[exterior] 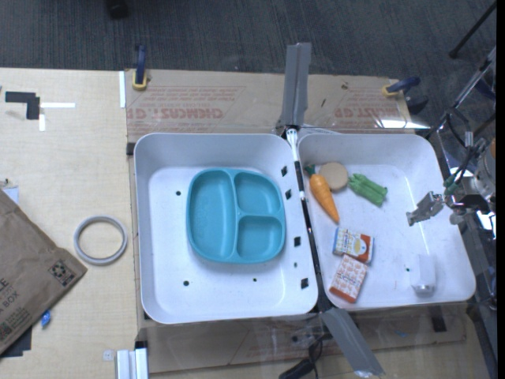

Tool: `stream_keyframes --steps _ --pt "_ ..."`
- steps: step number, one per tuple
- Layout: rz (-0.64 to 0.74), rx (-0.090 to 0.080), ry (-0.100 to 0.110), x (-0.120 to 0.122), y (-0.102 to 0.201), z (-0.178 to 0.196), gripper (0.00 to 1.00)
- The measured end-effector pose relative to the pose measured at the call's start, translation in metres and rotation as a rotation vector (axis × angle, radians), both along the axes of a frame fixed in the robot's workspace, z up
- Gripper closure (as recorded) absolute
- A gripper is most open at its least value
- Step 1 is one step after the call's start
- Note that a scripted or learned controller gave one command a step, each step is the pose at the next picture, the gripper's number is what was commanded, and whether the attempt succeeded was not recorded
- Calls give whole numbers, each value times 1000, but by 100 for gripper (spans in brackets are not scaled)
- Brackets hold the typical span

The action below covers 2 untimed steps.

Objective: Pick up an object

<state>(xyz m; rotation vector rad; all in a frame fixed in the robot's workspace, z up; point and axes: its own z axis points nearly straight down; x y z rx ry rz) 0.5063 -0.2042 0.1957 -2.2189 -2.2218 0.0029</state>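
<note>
- My pincer (426, 208) hangs over the right side of the right bin (442, 164). I see nothing between its fingers, but whether they stand wide or narrow I cannot tell; they are too small and blurred.
- The things I can pick all lie in the right bin: a carrot (323, 197) near the wall between the bins, a round beige piece (334, 175) touching its far end, a green thing (368, 189) just beside that, and two small flat boxes (353, 246) (347, 279) nearer to the front.
- All of these are well to the left of my pincer. If I go straight down here, I judge that I close on the bare floor of the bin.
- A small pale thing (424, 277) lies near the right front corner; it is hard to see against the white, so I can miss it.
- The carrot and the beige piece touch, so a grip there can push one away or catch both badly.
- The boxes are flat and low; my fingers can slide over them.
- The blue plate (236, 215) in the left bin (150, 212) is wide, probably too wide for my pincer.
</note>
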Motion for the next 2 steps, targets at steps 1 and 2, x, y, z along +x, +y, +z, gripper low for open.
stream_keyframes --steps 1,2 --pt "107 0 0 54 18 -76 0" --pt "68 -1 -2 117 34 -104 0"
